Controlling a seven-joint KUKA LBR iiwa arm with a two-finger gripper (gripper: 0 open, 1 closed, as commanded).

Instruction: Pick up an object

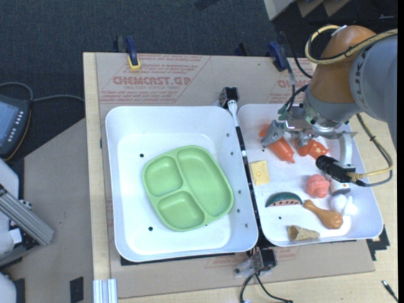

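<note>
My gripper (295,130) hangs low over the back of the right bin (372,223), under the orange band of the arm. Directly beneath and beside it lie two orange carrot-like pieces, one (281,148) to its left and one (312,148) to its right. I cannot tell whether the gripper touches either. Further forward in the same bin lie a yellow cheese square (259,172), a pink ball (319,185), a watermelon slice (283,199), a brown drumstick (324,213), a white egg (341,204) and a bread wedge (303,233).
The left bin (120,131) holds a green divided plate (186,187). A black clip (228,96) sits at the back where the two bins meet. A cable with a black plug (331,166) trails from the arm over the right bin.
</note>
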